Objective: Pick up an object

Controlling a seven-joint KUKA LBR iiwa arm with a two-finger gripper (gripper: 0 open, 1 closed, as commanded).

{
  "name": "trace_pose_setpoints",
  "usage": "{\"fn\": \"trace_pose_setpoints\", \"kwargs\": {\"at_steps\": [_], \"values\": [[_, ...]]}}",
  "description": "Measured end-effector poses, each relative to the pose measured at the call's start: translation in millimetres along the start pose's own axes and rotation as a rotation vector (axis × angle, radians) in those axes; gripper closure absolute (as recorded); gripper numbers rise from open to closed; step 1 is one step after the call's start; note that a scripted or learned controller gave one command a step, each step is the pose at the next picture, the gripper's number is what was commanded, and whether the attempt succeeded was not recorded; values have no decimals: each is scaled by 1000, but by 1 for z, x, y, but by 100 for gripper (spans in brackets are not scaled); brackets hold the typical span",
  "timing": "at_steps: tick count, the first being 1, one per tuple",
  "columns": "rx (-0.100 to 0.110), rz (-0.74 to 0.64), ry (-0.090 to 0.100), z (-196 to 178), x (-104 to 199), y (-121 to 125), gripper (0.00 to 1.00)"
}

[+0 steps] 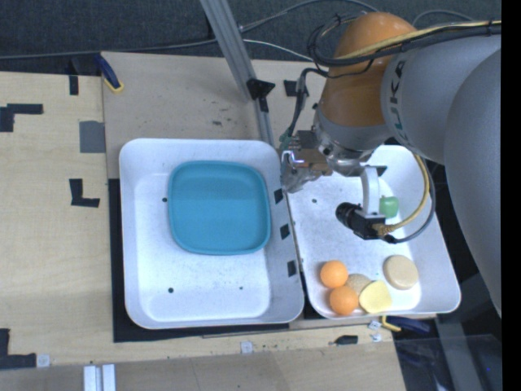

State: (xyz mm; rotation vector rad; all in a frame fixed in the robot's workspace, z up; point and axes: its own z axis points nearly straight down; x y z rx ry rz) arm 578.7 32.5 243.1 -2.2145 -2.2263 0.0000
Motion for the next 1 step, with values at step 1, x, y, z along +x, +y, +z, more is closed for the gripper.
{"fn": "trace_pose_setpoints", "kwargs": {"at_steps": [1], "values": [[0, 1, 0, 0, 45, 1, 100]]}}
